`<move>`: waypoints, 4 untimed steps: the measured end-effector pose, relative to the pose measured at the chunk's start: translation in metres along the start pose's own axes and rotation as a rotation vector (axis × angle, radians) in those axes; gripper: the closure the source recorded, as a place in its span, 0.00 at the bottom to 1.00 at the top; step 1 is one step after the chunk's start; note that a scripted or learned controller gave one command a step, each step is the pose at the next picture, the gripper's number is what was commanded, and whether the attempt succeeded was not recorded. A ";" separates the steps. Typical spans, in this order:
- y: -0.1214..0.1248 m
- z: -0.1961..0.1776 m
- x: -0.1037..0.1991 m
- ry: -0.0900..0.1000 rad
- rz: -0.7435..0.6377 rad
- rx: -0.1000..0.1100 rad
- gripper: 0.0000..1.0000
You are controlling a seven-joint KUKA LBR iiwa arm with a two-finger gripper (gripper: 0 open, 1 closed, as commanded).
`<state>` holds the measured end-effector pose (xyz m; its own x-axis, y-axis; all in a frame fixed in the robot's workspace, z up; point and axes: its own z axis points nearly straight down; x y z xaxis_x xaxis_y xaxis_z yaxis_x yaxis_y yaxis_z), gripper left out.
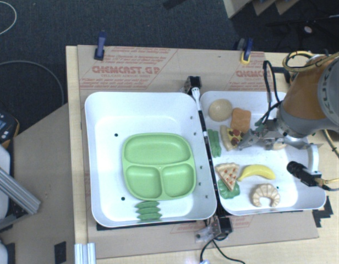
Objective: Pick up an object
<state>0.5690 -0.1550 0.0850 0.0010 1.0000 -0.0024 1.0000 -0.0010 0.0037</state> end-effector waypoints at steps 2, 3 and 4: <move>0.094 0.000 -0.052 0.024 -0.005 0.007 0.00; 0.067 -0.200 -0.019 -0.003 -0.005 -0.017 0.00; -0.033 -0.315 0.024 0.002 -0.004 -0.007 0.00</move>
<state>0.5352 -0.1301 0.3996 -0.0035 1.0000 -0.0005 0.9999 0.0035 0.0103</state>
